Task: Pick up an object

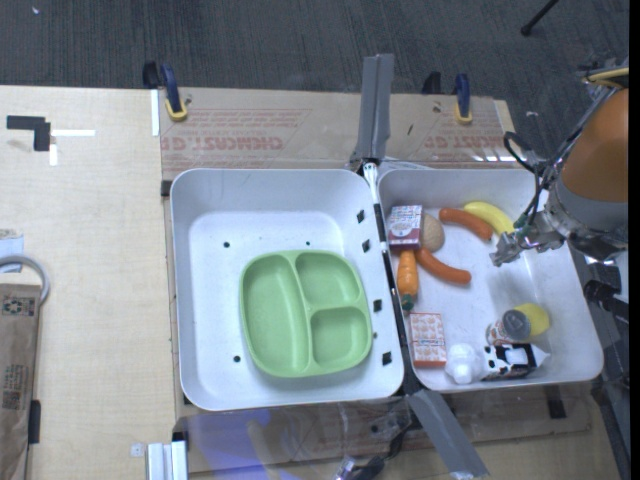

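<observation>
Hovering: jaws (507, 246) just right of banana (489, 214) | apart, right bin (578, 313)

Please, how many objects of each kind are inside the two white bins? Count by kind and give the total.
Green divided plate: 1
Hot dog sausages: 2
Banana: 1
Carrot: 1
Potato: 1
Small printed boxes: 2
Yellow bottle with grey cap: 1
White round object: 1
Black-and-white toy: 1
Total: 11

1. A robotics lab: two white bins (190, 268) clamped (172, 96) to a plywood tabletop (80, 218).
2. Dark carpet floor (250, 18).
3. Toy food sits in the right bin (575, 298), a green plate (305, 313) in the left.
</observation>
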`<state>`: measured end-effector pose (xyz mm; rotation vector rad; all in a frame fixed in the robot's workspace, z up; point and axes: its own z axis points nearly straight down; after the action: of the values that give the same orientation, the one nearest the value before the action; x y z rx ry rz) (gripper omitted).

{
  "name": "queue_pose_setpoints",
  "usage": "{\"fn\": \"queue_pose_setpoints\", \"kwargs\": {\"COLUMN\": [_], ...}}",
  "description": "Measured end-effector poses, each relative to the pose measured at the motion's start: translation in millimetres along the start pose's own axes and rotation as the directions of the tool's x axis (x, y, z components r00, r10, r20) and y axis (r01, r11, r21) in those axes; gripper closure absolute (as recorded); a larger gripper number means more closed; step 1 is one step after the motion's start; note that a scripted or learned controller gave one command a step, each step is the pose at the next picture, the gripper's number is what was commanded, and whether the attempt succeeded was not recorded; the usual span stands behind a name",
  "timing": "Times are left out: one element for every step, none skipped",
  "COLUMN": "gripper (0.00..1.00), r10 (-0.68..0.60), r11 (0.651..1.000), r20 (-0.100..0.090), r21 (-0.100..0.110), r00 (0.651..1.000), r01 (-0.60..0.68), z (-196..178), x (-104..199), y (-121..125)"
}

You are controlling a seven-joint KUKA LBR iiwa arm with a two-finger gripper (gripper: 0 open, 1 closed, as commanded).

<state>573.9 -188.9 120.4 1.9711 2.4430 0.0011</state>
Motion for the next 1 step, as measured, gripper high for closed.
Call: {"fn": "queue_pose_setpoints", "kwargs": {"gripper": [0.00], "r10": [-0.001], "r11": [1.000], "r20": [-0.001], "r21": [0.003], "r00": [1.000], "r01": [0.001], "z": [21.2], "x": [-35.9], "y": [75.1]}}
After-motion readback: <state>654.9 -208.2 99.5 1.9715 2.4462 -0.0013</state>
